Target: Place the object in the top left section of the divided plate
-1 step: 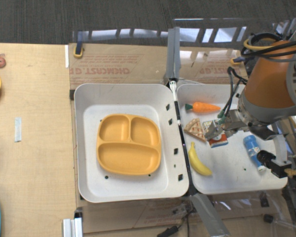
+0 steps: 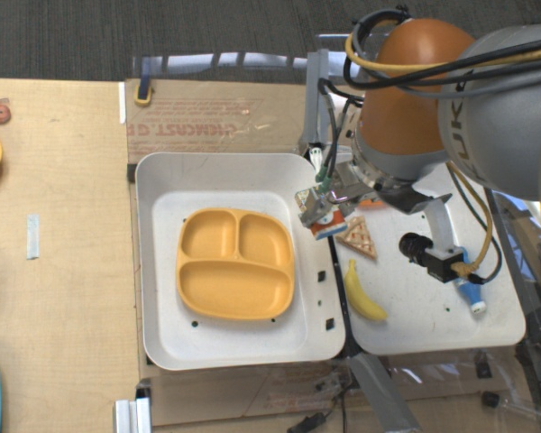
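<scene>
Pincer [image 2: 319, 207] over rim between bins, maybe clamped on small red-blue object [image 2: 325, 228], too blurry, can't tell. Divided plate [image 2: 236, 264] sits centre of left bin [image 2: 153, 242]; target section at its 11 o'clock. Pizza slice toy [image 2: 358, 238], banana [image 2: 363, 294] lie in right bin.

Grey arm [image 2: 496, 106] with orange band [image 2: 415, 88], looped yellow and black cables [image 2: 379, 57], black lettering.

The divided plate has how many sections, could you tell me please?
3. The divided plate in the left bin has two small sections along its top, left and right, and one wide section below.
</scene>
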`<state>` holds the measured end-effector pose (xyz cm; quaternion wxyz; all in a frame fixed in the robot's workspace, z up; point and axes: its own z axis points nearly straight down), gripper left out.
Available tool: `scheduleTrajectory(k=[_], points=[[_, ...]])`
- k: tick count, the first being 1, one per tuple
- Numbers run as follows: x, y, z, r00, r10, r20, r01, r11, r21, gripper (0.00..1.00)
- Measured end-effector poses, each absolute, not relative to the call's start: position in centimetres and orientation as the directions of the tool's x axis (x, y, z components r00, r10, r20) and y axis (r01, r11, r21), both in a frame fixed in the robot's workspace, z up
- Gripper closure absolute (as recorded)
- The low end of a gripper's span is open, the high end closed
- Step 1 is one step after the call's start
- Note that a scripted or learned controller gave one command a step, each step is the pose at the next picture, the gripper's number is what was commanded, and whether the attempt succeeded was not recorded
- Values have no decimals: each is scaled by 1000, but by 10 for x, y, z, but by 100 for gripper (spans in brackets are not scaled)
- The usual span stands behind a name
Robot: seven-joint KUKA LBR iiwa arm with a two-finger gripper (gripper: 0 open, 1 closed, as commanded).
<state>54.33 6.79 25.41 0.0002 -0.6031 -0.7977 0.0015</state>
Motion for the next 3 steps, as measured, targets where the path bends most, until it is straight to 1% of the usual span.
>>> scheduleTrajectory(k=[1, 2, 3], points=[[563, 141, 250, -370, 929, -2, 929, 370, -3, 100], [587, 196, 191, -485, 875, -1, 875, 485, -4, 100], [587, 196, 191, -485, 874, -1, 874, 485, -4, 0]])
